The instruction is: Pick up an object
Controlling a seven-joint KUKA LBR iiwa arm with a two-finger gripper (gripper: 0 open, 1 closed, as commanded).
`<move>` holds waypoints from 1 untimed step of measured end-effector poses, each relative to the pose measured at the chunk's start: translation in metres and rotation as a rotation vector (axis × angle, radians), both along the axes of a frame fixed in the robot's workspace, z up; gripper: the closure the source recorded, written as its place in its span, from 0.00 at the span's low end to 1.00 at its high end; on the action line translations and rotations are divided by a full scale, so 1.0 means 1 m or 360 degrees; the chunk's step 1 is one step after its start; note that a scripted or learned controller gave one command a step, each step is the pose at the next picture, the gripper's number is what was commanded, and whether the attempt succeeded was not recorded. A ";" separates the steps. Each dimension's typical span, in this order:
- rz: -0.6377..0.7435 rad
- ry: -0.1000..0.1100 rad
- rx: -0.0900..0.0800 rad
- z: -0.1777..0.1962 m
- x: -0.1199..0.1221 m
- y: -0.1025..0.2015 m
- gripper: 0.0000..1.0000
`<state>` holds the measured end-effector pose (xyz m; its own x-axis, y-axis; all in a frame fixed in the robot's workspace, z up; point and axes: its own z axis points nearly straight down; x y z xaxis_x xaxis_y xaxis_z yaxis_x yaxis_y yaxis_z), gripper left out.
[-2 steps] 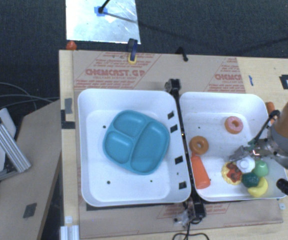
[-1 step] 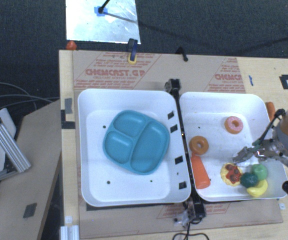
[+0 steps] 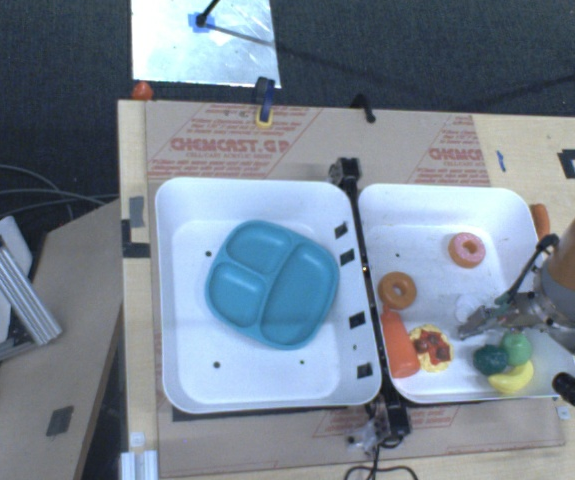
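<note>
Pincer [image 3: 470, 320] over right bin [image 3: 437, 206]; left bin [image 3: 187, 200] holds blue plate [image 3: 272, 283].

Bright, even light — soft focus, glare on foil sheet [image 3: 205, 26].

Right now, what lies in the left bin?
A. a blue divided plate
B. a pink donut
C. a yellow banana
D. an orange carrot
A: the blue divided plate sits alone in the left bin, while the pink donut, the orange carrot and the yellow banana all lie in the right bin.
</note>
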<state>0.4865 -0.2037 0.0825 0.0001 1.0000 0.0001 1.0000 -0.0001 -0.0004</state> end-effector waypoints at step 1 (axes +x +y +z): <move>0.0007 -0.0015 -0.0007 0.117 0.002 -0.004 0.00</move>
<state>0.4880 -0.2072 0.1994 -0.0043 1.0000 -0.0040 1.0000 0.0043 0.0088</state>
